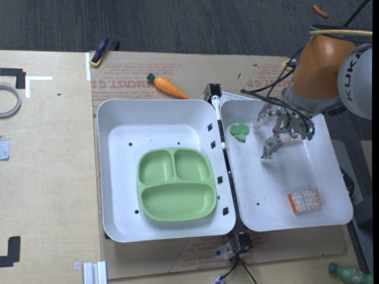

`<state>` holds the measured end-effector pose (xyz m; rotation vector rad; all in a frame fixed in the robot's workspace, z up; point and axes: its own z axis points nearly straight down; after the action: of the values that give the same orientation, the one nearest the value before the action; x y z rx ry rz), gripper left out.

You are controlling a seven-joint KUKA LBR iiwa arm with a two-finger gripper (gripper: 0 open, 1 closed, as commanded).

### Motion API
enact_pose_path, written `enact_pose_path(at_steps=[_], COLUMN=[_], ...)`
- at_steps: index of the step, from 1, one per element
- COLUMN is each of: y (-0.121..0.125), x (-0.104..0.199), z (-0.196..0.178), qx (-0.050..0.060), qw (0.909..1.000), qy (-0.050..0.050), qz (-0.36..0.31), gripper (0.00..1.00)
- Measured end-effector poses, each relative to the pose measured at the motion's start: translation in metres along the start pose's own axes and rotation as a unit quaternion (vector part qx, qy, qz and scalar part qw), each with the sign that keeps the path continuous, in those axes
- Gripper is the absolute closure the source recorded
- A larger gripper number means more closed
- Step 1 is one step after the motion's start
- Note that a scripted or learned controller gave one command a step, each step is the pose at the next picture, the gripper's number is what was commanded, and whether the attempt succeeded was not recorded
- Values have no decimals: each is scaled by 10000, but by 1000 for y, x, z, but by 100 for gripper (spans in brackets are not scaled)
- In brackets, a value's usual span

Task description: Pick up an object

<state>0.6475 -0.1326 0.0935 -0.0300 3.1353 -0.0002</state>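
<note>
Seen from above at a slant, two white bins sit side by side. The left bin (118, 218) holds a green divided plate (176, 184). In the right bin (331, 212), a small green piece (240, 131) lies near the top left corner and an orange-and-white block (305, 201) near the bottom right. The gripper (273, 144) hangs between them, touching neither; its fingers stand apart, holding nothing. A toy carrot (168, 86) lies on the bench behind the left bin.

The gripper (274, 142) hangs over the right bin (331, 158), beside a small green object (240, 131). An orange-white packet (305, 201) lies nearer the front. The left bin (118, 129) holds a green divided plate (176, 184).
</note>
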Motion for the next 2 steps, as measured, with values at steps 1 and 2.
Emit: enact_pose_path(at_steps=[1, 2], y=[-56, -48], x=[-12, 11], z=[-27, 0], qx=[1, -8], qw=[9894, 9710], qy=[-6, 10], qz=[-1450, -2390], gripper=[0, 0])
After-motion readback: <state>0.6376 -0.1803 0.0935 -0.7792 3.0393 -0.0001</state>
